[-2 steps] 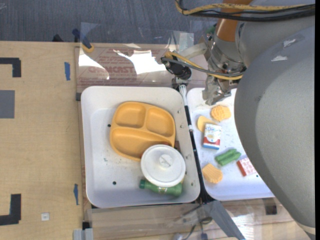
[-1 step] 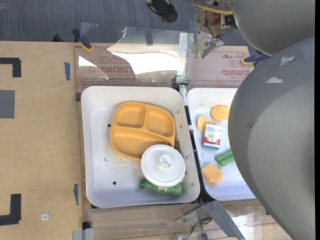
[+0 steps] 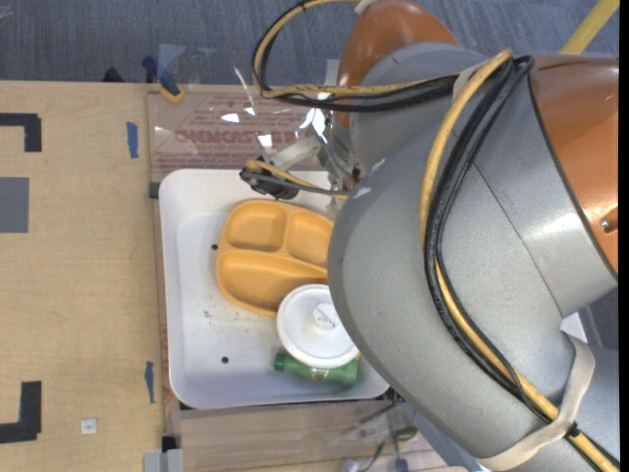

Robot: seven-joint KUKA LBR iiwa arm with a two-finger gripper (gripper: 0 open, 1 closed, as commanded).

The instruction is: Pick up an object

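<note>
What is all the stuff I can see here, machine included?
Bin: one, white and shallow, middle of the view, on the bench.
Divided plate: one, yellow-orange with compartments, lying in the bin.
Round white lid or cup top: one, white, in the bin, overlapping the near edge of the plate.
Green item: one, green, in the bin just below the white piece; what it is I cannot tell.
Bench top: one, tan board with black marks and blue tape, left of the bin.
Plastic sheet: one, clear, above the bin.
Robot arm: one, grey with orange, with black and yellow cables, covering the right side.
</note>
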